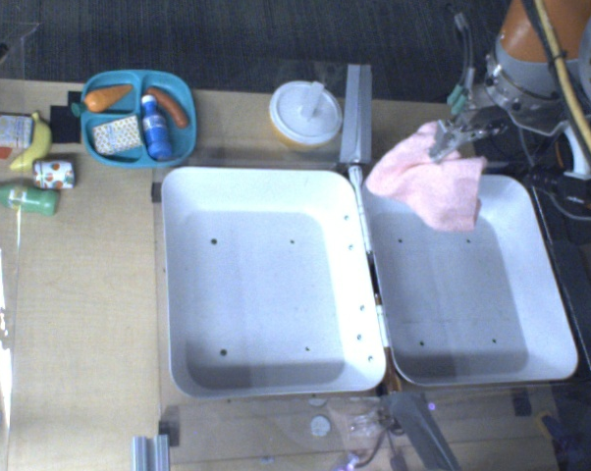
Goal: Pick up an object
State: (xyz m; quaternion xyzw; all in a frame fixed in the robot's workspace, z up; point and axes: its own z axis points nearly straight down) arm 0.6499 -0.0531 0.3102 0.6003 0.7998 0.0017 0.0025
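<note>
A pink cloth [433,186] is seen draped over the far rim of the right bin [492,356], near that bin's far left corner, with part of it lying inside the bin and part hanging over the edge toward the counter [89,292]. The hand [451,137] is held at the upper edge of the cloth, and a raised fold of the cloth is pinched between its fingers. The arm [531,37] is seen reaching in from the far right corner. The left bin [266,361] is set just beside the right one, their rims touching. Behind the left bin, a lidded white cup [305,113] is placed on the counter, and a blue tray [138,116] of toy food is set at the far left.
</note>
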